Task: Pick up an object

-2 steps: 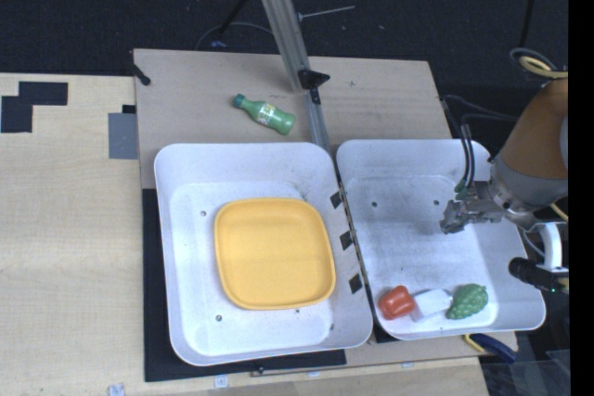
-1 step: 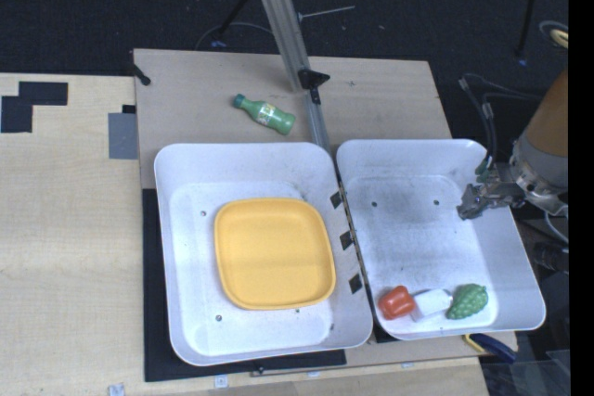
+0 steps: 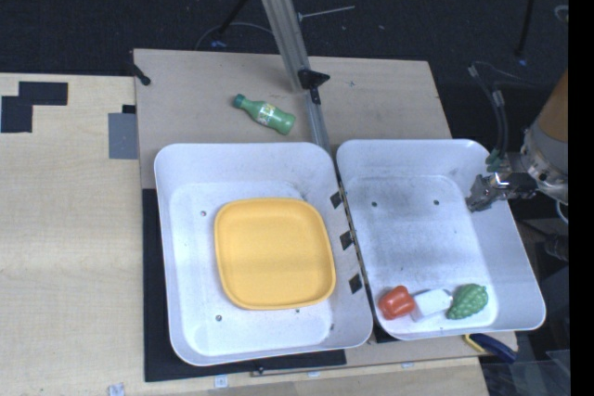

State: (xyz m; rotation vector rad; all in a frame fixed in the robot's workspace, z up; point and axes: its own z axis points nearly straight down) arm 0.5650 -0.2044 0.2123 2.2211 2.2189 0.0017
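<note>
Right shallow white bin (image 3: 506, 269) sat nearest, beside left white bin (image 3: 181, 227) | square yellow plastic plate (image 3: 274, 252) lay in left | green grape bunch (image 3: 467, 300), white block (image 3: 432, 302), red pepper (image 3: 397, 301) touched in right's near corner | gripper (image 3: 484, 190) over right's far edge, grip unreadable

The bench (image 3: 390, 97) carries two white bins side by side: the left bin (image 3: 176, 227) and the right bin (image 3: 506, 246). A green bottle (image 3: 264, 113) lies on its side on the bench surface, at 12 o'clock from the left bin.
</note>
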